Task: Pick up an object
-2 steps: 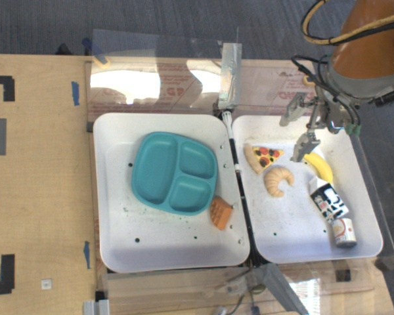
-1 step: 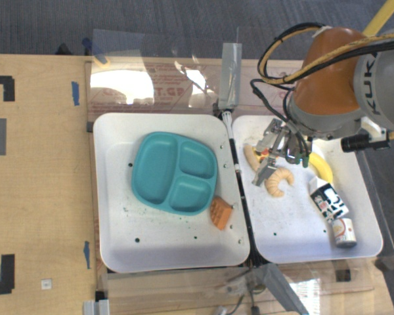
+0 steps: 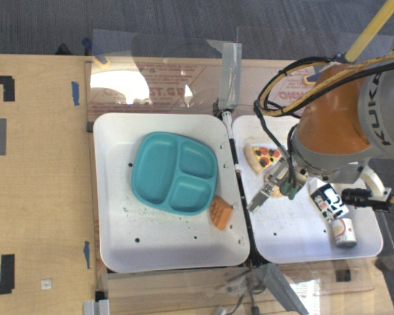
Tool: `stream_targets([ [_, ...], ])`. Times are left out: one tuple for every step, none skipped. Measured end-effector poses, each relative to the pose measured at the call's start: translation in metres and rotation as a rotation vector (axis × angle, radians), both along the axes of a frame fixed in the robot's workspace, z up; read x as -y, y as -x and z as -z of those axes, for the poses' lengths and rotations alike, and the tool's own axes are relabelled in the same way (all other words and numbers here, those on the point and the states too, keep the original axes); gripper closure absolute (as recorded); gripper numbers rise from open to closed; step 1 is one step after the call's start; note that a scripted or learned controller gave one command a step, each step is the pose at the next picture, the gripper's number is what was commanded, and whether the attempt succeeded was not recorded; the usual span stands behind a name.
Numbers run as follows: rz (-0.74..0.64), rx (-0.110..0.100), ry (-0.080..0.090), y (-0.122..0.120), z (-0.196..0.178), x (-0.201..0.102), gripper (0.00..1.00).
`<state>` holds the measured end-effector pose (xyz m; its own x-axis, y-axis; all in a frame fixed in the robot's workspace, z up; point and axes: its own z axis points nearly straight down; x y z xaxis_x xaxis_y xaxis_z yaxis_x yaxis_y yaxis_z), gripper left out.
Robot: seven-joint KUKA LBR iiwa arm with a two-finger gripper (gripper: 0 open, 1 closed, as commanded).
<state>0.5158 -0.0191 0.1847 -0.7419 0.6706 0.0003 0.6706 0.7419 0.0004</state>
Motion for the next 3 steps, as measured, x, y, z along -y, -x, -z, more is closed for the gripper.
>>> stream_targets([
  [0.13,-0.003,0.003,0.038,0.054,0.098,0.0],
  [0.381,0.008,0.0,0.0,0.096,0.103,0.0],
  [0.8,0.013,-0.001,-0.013,0.096,0.088,0.0],
])
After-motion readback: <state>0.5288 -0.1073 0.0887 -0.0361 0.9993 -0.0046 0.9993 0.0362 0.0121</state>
